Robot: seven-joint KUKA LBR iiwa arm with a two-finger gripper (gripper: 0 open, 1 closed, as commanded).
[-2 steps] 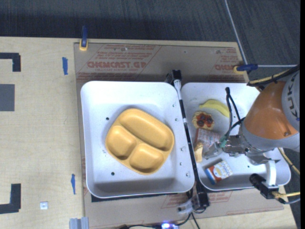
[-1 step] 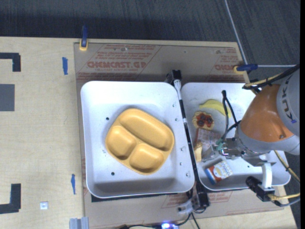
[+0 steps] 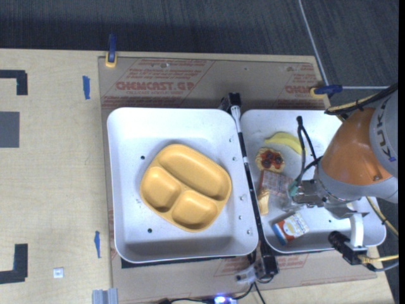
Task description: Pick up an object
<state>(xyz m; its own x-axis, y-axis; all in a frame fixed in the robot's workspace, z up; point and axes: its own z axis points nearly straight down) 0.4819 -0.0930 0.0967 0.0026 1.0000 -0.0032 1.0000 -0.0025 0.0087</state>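
Observation:
The right bin [image 3: 316,246] holds several small things. A yellow banana [image 3: 286,142] lies at its far side, with a round red-patterned item [image 3: 271,159] just in front of it. Below those lie a brownish wrapped packet [image 3: 274,182] and a small yellow piece [image 3: 262,201]. A white and orange carton [image 3: 290,227] lies near the front wall. My gripper [image 3: 299,193] hangs low in the bin's middle, right of the packet and just above the carton. The orange-banded wrist [image 3: 354,157] covers the bin's right half.
The left bin [image 3: 126,132] holds a yellow three-compartment plate [image 3: 185,185] at its centre. A black rail [image 3: 243,151] runs between the two bins. Cardboard [image 3: 190,81] lies under both bins on the wooden bench.

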